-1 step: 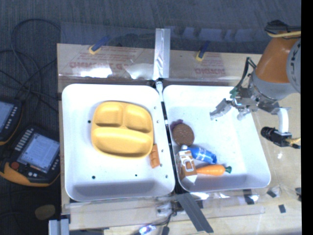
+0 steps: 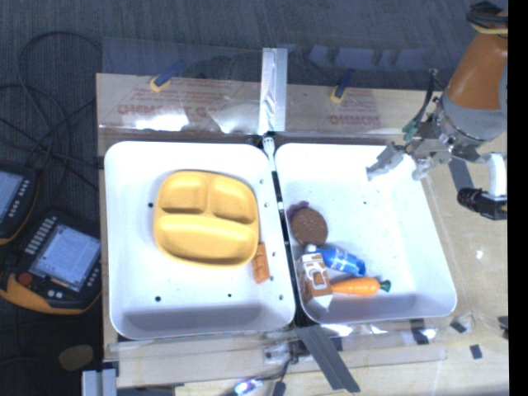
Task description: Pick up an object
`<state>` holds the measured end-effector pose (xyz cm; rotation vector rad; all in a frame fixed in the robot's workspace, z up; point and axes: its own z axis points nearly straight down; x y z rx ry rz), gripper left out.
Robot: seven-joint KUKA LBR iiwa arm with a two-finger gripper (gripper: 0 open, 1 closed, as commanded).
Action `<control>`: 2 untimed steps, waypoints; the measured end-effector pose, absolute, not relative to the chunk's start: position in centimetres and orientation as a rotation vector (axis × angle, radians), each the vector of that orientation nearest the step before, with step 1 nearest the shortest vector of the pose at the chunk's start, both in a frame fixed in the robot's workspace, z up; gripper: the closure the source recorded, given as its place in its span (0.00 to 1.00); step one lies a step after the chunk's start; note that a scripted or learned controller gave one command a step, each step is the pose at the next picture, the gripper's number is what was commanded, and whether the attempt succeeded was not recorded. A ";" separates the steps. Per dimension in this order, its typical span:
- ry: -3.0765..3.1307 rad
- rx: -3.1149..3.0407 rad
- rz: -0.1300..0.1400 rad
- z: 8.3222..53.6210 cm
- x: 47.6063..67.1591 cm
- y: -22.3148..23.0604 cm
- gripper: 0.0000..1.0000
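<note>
A wooden tabletop (image 2: 474,246) is carrying two shallow white bins side by side. The left bin (image 2: 132,304) is holding a yellow divided tray (image 2: 206,218), with a small orange piece (image 2: 261,264) lying just beside the tray's right edge. The right bin (image 2: 412,246) is holding a cluster of objects near its left front corner: a round brown patty (image 2: 308,223), a blue and white bottle (image 2: 340,261), a small carton (image 2: 314,274) and a toy carrot (image 2: 356,286) lying across the front. The robot arm (image 2: 478,81) is reaching in from the right, and its hand (image 2: 403,163) is hovering over the right bin's far right corner, fingers spread apart and gripping nothing, well apart from the cluster.
</note>
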<state>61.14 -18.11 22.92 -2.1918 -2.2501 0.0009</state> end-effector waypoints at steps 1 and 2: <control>-2.263 -2.174 0.003 13.7 56.0 -14.0 0.00; -2.256 -2.203 -0.009 9.0 51.3 -12.0 0.00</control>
